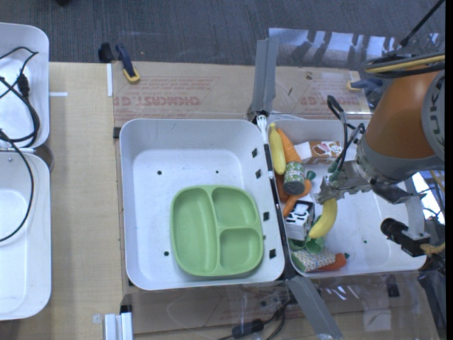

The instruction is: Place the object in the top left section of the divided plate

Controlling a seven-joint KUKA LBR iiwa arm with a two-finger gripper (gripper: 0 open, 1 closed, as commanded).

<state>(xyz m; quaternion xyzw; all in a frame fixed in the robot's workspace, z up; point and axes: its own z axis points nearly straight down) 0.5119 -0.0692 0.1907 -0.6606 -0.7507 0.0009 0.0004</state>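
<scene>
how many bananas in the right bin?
2. One banana lies along the right bin's left wall near the top, beside a carrot. The other banana is lower, just under the pincer. The pile may hide more.

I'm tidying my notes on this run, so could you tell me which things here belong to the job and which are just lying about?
Job: gripper, banana hanging between its fingers, green divided plate in the left bin.

Lying about: second banana, carrot, small carton, clamp.
</scene>
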